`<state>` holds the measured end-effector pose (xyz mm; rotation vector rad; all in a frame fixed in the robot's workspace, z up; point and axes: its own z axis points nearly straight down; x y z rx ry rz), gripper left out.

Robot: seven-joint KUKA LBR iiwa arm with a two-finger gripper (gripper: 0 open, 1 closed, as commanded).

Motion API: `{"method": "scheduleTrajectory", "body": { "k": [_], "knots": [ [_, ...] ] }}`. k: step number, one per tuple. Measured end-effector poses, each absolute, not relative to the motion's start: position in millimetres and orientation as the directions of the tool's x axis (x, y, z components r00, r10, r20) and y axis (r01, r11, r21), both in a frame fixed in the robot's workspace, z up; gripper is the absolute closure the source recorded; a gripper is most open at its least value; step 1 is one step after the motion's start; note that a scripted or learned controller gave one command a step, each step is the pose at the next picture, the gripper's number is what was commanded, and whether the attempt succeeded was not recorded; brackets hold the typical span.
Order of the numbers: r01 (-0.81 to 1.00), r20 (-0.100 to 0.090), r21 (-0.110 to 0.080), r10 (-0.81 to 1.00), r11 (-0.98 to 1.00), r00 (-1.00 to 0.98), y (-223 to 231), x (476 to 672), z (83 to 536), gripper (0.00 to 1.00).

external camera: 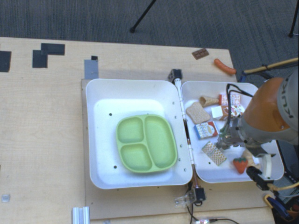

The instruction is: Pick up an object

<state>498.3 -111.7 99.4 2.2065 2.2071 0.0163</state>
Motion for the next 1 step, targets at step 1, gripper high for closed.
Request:
{"method": "scheduleTrajectory", "body": {
  "k": [1],
  "knots": [
    [1.000,-0.007,0.022,1.000,0.000,0.000,-111.6,498.2,99.3,0.00]
  ]
}}
